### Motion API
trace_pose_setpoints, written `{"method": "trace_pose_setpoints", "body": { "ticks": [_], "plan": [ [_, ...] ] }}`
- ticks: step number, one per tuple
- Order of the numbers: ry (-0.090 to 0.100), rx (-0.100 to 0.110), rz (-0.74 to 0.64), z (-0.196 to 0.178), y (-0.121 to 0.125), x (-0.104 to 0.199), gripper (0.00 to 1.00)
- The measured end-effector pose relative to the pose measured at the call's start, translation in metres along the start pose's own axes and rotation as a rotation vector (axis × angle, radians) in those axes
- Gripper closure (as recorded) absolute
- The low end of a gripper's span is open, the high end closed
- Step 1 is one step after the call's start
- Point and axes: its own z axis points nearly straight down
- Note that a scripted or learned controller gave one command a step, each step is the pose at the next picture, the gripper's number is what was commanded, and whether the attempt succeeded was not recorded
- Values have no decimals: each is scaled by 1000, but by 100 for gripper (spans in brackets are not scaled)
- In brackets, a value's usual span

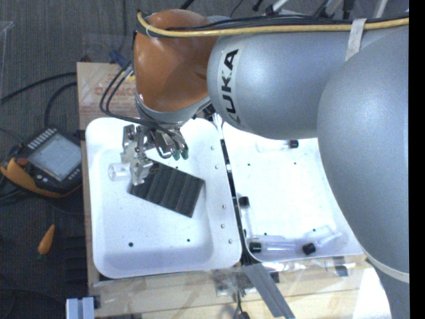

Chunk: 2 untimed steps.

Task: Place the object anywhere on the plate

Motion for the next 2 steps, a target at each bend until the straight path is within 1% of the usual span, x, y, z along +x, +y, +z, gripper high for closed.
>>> {"method": "trace_pose_setpoints", "body": {
  "ticks": [1, 2],
  "plan": [
    [1, -2, -475, -16, 26, 73, 100],
    [-1, -3, -759, -23, 1, 22, 100]
  ]
}}
